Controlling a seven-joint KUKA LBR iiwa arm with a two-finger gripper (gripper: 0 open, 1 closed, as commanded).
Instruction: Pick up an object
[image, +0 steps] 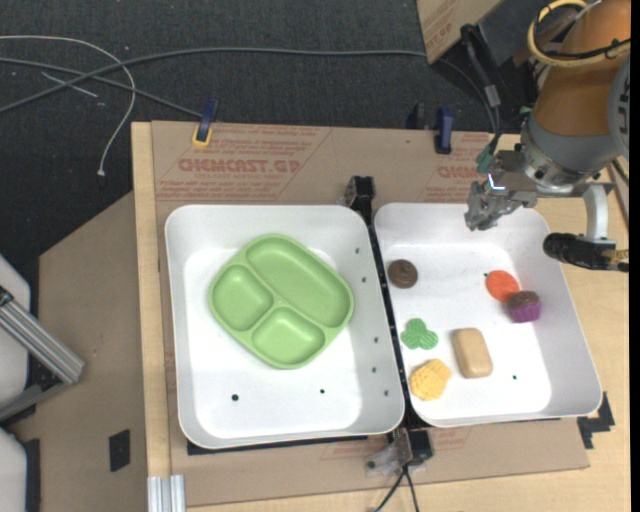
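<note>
The surface (250, 170), a brown cardboard-covered board printed with red lettering and held by blue clamps (207, 118) along its upper edge, carries two shallow white bins side by side over dark carpet (200, 50) strewn with grey cables (100, 85). The left bin (200, 390) holds a green three-compartment plastic tray (281, 300); the right bin (540, 385) holds a brown round piece (402, 273), green clover-shaped piece (419, 334), yellow corn-like piece (430, 379), tan loaf-shaped block (472, 353), orange piece (501, 284) and purple piece (524, 306). The grey gripper (487, 214) hangs at the right bin's upper edge, apart from all pieces; whether its fingers are apart or together cannot be told.
</note>
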